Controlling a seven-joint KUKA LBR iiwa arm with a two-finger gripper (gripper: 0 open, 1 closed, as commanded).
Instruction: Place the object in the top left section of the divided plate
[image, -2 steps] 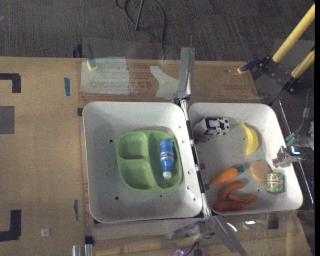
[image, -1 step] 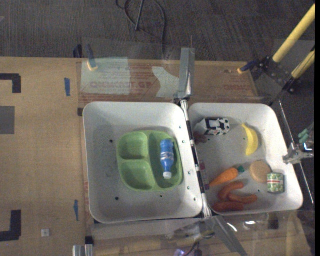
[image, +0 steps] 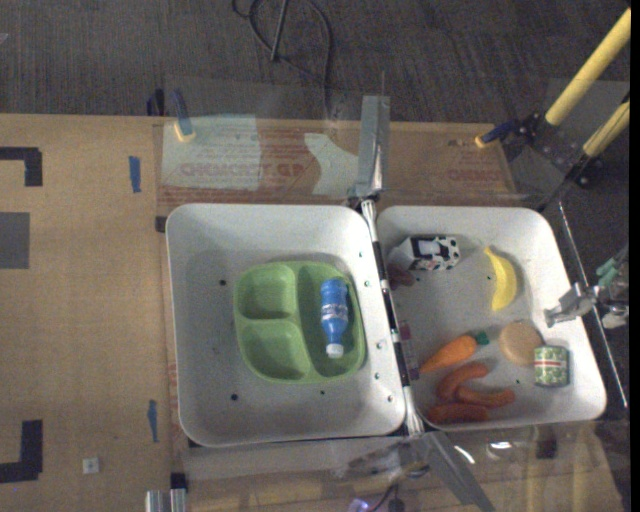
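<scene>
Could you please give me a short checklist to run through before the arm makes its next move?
1. Green plate sits in left bin: ok.
2. Top left section bare: ok.
3. Water bottle lies in the plate's long right section, not the target: not ok.
4. Gripper at right bin's right edge, holding nothing visible: ok.
5. Finger opening: cannot tell.
</scene>
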